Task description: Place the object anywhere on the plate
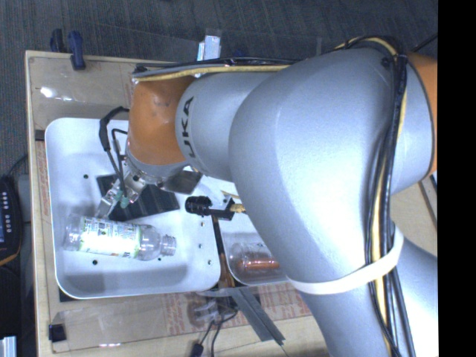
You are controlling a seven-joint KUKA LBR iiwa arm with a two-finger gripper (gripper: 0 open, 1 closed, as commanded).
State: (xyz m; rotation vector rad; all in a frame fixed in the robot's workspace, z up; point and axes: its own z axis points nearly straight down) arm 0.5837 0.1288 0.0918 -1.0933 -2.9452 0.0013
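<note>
Gripper [117, 193] low in the glossy white left bin [63, 143]; its state cannot be told.
Just beside it lies a clear, ribbed plastic bottle [119, 239] on its side.

The arm [320, 162] has a smooth, satin grey shell with soft highlights, and its orange band [152, 121] looks equally smooth. The left bin [59, 192] is glossy white plastic. In it lies a clear plastic bottle [119, 239], shiny, with a paper-like label. The desk [41, 88] edge looks like pale matt wood. The floor [111, 6] is dark, rough carpet.
</note>
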